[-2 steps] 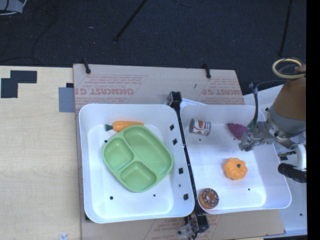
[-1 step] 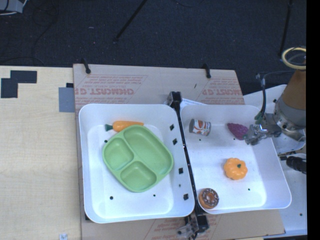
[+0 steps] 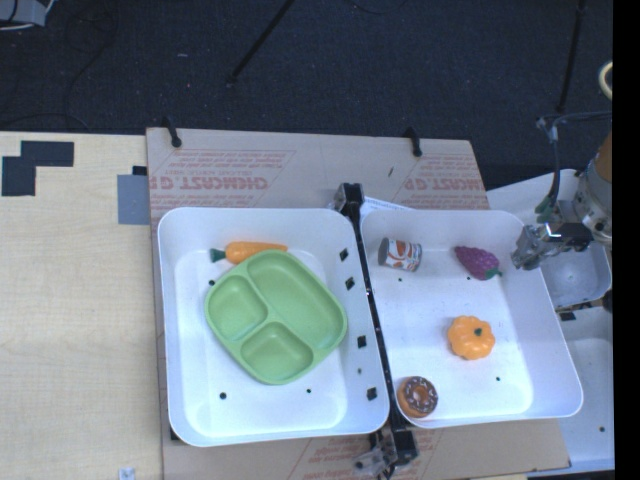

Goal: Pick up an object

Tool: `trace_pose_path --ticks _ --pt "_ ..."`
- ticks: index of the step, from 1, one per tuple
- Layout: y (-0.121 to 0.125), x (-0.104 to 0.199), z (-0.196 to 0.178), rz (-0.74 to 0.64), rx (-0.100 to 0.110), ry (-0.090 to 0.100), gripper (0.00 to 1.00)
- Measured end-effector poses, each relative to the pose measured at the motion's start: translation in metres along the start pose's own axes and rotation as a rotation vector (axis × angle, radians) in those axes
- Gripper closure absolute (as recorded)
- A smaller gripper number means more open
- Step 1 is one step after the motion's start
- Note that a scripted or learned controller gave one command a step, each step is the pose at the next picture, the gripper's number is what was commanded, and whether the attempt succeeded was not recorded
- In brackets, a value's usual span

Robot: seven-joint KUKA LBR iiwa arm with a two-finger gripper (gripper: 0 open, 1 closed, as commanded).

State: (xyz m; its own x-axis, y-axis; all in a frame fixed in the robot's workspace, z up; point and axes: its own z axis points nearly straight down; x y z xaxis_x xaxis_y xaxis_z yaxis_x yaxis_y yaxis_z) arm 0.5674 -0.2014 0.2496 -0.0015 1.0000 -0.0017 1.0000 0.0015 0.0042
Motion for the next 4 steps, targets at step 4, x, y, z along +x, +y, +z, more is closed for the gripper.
trace_pose_path --ticks 4 --pt "-0.010 0.221 0.035 -0.004 0.009 0.005 1.00"
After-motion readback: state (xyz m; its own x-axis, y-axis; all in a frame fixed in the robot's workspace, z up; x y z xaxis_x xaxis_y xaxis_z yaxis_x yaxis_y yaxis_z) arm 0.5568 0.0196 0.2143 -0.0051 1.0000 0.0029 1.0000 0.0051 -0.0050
